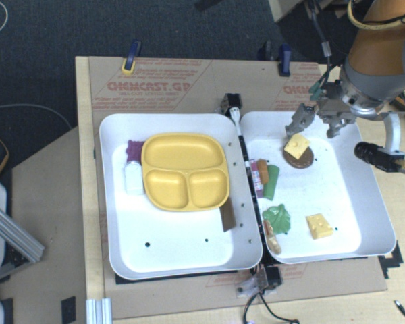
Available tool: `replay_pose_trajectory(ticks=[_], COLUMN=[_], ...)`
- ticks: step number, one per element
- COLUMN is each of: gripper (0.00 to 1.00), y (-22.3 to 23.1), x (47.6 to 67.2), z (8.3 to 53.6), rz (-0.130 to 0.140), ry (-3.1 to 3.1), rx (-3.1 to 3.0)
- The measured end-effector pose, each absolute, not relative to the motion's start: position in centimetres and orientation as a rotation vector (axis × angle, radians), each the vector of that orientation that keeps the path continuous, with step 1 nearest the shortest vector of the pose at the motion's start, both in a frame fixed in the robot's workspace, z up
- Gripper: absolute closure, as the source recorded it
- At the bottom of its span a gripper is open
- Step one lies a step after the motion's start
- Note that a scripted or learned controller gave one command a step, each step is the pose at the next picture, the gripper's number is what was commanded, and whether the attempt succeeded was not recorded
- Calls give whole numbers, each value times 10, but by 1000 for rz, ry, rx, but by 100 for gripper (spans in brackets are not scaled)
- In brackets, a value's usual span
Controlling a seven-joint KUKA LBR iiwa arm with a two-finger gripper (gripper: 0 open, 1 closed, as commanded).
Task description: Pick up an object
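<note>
— Cheese wedge [297,146] sits on a brown disc [300,158], right bin [364,201]?
— Yes. My pincer [320,122] hangs above it, spread wide, holding nothing. I'd centre, then descend straight.

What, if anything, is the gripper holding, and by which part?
Nothing. The gripper hangs open above the right bin, its fingers apart, with the cheese wedge on the brown disc just below and to the left, not between them.
</note>
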State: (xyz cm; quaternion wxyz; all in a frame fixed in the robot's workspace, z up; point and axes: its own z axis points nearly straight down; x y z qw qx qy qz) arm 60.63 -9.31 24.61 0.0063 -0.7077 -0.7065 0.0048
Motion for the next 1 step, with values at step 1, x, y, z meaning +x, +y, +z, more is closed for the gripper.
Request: replay_pose_trajectory(ticks=[1], gripper=[0], y=[-93], x=[609], z=[254], rz=[1], ry=[-2221], rx=[-2220])
